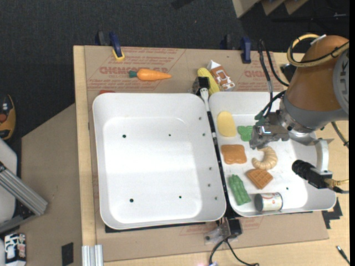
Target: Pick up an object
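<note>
Can (269, 202) at front rim, croissant (265, 159) just below gripper (260, 137), perhaps untouched

Faint red printing runs along the far edge of the cardboard sheet (166, 65) under the bins, mirrored or upside down and too blurred to read. Nothing else carries legible writing.

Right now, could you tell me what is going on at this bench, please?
The robot arm's gripper is low over the right bin, near a croissant and a green toy. A yellow piece, toast, a waffle, a pickle and a can lie there too. Nothing looks lifted yet.
</note>
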